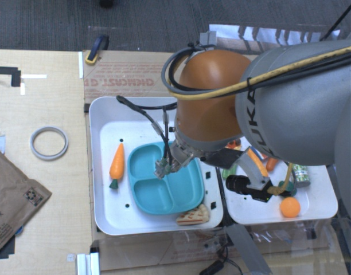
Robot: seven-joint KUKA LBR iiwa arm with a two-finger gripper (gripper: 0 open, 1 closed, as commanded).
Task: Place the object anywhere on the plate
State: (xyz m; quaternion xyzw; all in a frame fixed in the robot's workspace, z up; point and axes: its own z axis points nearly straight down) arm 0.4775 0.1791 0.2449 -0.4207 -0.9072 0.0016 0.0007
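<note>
camera view — plate: a teal plate [167, 182] with three compartments lies in the left white bin [101, 153], tilted a little against the bin's near-right side.
camera view — end effector: the end effector [163, 168] hangs over the middle of the plate, about where the dividers meet. Something small and grey-green sits at its tip, but it is too small and blurred to say whether that is an object or part of the tool. I cannot tell how far open it is or whether it has hold of anything.
camera view — the task's object: not certain which one is meant. If the blur at the tip is it, it is already above the plate. The nearest loose candidates are a toy carrot [116, 164] lying on the bin floor just left of the plate, apart from it, and a flat toy pastry [193, 215] touching the plate's near rim.
camera view — handling, carrot: probably light hollow plastic, stiff, smooth and a bit slippery, tapered. Best taken across the thick orange middle, not the narrow green end, where it could squirt out.
camera view — handling, pastry: looks flat and light; low profile makes it hard to pinch, and the plate rim crowds one side.
camera view — right bin: the right bin [313, 211] holds an orange ball [290, 207] and other toys, partly hidden by the arm.
camera view — desk: a tape ring [49, 142] lies on the desk [38, 96], well apart from the bins.
</note>
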